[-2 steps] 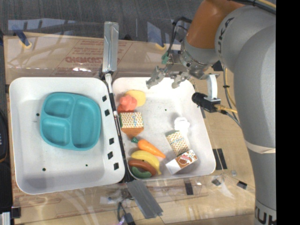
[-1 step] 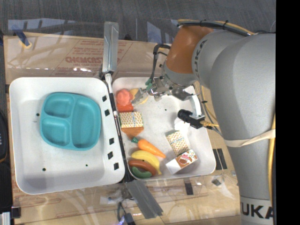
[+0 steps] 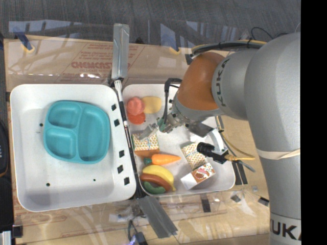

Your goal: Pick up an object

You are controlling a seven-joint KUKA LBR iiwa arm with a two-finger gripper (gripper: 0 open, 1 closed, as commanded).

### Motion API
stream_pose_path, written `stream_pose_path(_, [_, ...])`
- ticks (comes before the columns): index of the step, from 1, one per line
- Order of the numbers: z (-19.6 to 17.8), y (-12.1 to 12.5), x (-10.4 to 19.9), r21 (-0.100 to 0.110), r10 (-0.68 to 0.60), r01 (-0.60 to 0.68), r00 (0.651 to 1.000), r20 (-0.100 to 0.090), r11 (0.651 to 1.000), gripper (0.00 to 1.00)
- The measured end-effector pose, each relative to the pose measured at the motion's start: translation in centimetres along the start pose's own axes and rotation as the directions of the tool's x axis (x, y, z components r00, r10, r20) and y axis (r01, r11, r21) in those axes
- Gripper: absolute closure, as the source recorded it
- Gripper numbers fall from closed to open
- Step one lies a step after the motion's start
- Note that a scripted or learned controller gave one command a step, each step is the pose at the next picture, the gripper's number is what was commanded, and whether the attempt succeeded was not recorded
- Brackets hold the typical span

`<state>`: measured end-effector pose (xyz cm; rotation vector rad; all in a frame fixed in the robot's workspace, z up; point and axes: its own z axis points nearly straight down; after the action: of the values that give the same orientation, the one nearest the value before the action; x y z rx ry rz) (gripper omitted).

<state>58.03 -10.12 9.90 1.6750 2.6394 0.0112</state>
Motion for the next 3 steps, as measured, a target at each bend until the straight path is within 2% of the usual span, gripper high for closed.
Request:
stream_pose_path(1, [0.9,4.5,-2.1,0.017,0.026,-0.026,1.0,-0.01,1.0,0.0])
stream_pose_path(2, [-0.7,-7.4,3.9,0.018,-0.139,0.139,0.99,-0.017,0.99,0.0])
stream_pose_path(3, [-1.4,-7.3,3.9,0.021,-0.142,0.142,0.99,-0.021,0.99,1.0])
